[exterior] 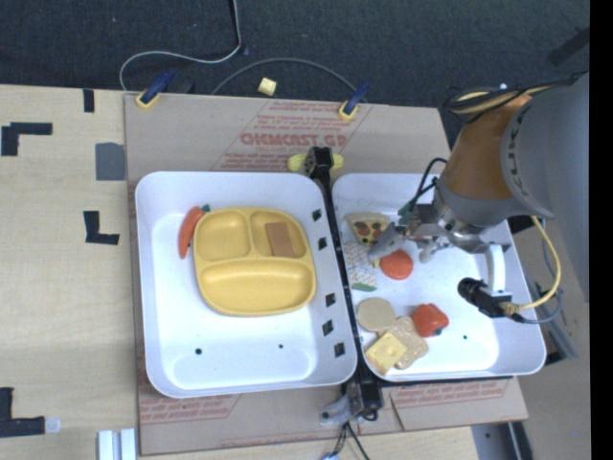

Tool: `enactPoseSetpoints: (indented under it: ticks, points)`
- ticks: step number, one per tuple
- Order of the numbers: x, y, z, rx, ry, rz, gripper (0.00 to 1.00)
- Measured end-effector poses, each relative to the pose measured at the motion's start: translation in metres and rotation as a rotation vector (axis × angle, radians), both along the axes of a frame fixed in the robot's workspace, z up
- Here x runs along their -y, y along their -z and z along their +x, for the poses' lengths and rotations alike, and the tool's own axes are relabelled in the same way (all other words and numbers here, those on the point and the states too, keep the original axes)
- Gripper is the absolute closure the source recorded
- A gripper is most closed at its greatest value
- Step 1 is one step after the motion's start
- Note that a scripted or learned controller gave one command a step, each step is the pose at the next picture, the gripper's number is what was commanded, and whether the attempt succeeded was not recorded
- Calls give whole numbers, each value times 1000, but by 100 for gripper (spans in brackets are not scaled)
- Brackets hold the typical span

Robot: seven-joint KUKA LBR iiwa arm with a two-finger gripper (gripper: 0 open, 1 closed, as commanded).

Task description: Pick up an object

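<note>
**Approach to a pick in the right bin**

The gripper [407, 241] is low inside the right bin [517, 357], near the bin's far-left area. Its dark fingers [393, 242] reach toward the divider [330, 247] between the two bins. Whether they are spread or pressed together cannot be determined at this slant, and no object is visible between them.

Candidate objects in the right bin:
- A red round piece, likely a toy tomato [397, 264], lies just beside the fingertips, on the near side.
- A pizza slice [367, 226] lies just beyond the fingertips, toward the far-left corner.
- A round tan cookie [375, 311], a yellow cheese block [386, 352] and a second red piece [430, 319] lie toward the near edge.

The left bin [163, 353] holds a yellow divided plate [254, 281] and an orange carrot [189, 230] along the plate's left side.

Recommended procedure, as judged from this position: treat the tomato as the nearest target. Centre the fingers over it before descending. Keep clear of the pizza slice, so that only one object is enclosed. A round piece tends to roll away from an off-centre contact, so close evenly on both sides. Lift straight up and confirm the object is retained.
</note>
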State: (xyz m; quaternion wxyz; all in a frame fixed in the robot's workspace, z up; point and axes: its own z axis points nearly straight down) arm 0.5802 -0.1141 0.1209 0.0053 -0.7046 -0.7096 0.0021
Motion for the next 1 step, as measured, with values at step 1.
enactPoseSetpoints:
  ticks: [1]
  points:
    - [-1,32,12,20,10,-14,0]
